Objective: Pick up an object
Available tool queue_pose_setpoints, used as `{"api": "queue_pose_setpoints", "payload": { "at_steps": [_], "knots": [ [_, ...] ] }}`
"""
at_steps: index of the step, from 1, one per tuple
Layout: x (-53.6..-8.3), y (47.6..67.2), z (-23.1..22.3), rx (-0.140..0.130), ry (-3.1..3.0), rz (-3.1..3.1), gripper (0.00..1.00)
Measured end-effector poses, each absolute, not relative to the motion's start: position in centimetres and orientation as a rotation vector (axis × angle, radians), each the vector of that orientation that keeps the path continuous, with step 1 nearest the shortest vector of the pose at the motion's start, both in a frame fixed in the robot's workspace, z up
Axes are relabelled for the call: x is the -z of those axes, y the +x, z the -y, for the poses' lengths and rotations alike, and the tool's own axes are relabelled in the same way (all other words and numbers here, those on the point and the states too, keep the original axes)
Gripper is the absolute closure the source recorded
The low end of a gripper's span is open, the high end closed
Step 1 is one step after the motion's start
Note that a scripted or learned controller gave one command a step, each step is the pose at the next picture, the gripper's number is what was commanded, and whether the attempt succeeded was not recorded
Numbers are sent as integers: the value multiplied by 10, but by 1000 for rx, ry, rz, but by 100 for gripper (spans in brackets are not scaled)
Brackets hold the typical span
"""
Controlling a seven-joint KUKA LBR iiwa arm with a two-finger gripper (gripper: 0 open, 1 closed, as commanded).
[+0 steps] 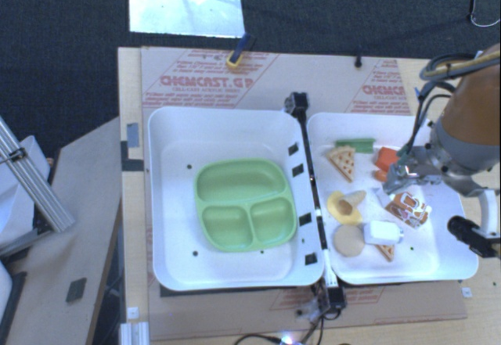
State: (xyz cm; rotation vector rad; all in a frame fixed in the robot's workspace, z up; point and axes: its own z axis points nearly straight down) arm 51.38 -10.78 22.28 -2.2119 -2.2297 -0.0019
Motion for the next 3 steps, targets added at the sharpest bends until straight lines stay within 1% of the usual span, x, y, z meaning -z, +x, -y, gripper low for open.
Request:
{"api": "queue_pose_setpoints", "payload": {
  "at_steps": [1,2,3],
  "knots": [
    [-230,494,52,3,-2209,2232,100],
    [-234,491,8,3,-2210,2232,100],
    [-233,490,15,2,-2221,2223,100]
  ]
}}
